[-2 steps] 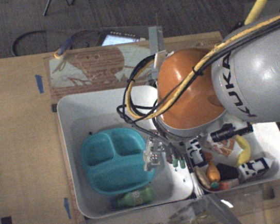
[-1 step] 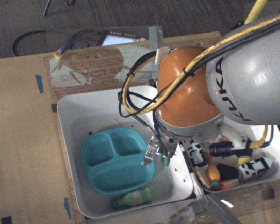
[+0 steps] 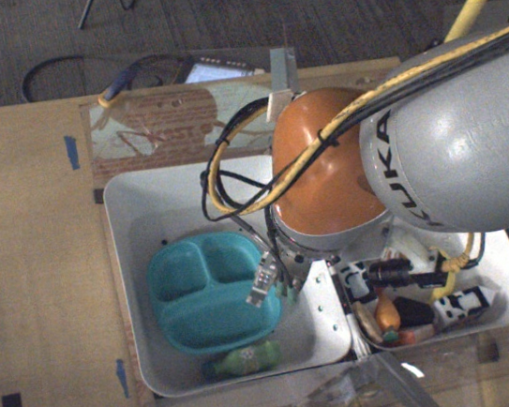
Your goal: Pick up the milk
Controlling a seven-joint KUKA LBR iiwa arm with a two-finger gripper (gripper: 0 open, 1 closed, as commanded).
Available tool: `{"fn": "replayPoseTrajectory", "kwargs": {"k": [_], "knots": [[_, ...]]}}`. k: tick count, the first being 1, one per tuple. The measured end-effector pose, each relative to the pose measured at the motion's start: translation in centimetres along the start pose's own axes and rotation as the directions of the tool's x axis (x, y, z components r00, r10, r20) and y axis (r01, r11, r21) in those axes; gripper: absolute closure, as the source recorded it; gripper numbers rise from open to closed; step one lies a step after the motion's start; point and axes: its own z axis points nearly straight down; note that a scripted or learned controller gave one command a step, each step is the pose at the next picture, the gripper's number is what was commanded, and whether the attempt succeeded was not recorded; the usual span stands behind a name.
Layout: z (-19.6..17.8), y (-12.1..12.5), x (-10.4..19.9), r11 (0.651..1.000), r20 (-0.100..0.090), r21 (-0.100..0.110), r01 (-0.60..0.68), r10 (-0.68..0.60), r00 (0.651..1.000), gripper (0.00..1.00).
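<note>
Though over teal tray [image 3: 201, 291], gripper [image 3: 265, 283] (milk [image 3: 467, 304] well apart)

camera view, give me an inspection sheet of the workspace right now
surface: two shallow white bins side by side on a tan bench
job's things: black-and-white cow-patterned milk carton lying in the right bin
clutter: teal divided plastic plate and green plastic bottle in the left bin; small orange item in the right bin
grippers: two-finger gripper over the teal plate's right edge, holding nothing
cables: yellow and black cables looping around the orange wrist band
surroundings: dark carpet, blue tape marks
</note>
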Motion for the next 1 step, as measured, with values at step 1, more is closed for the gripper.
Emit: {"fn": "replayPoseTrajectory", "kwargs": {"k": [1], "knots": [[-1.01,0.12,-0.06,1.000,0.002,-0.003,0.001,-0.001,1.000,1.00]]}}
